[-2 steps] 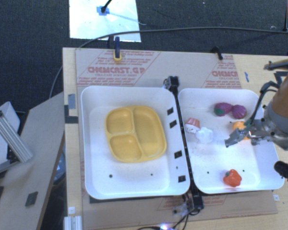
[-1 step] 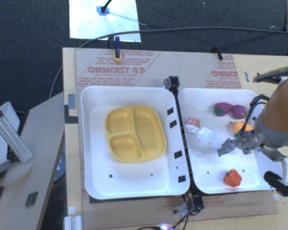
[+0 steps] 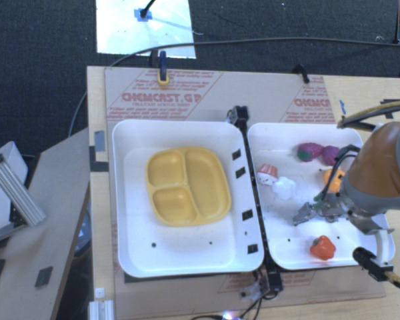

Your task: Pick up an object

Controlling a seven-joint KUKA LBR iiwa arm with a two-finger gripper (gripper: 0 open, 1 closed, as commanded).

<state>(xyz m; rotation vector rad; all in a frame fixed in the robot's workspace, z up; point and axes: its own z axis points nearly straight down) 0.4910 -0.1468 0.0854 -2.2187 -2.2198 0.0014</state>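
Observation:
My gripper [image 3: 305, 213] hangs low over the middle of the right bin [image 3: 280, 133], on the grey arm with its orange band [image 3: 385, 160] reaching in from the right. A red pepper-like toy [image 3: 323, 247] lies just below and right of the gripper, apart from it. To its upper left lies a white object [image 3: 284, 188], and a small red-and-white piece [image 3: 267, 173] sits beside that. Two purple toys [image 3: 310, 152] lie at the back of the bin. An orange object [image 3: 333, 177] is partly hidden behind the wrist.
The left bin [image 3: 130, 179] holds a yellow divided plate [image 3: 187, 185]. A black-clipped divider [image 3: 248, 185] runs between the bins. Cables arc over the arm at the right. A metal rail [image 3: 13, 185] stands at the left.

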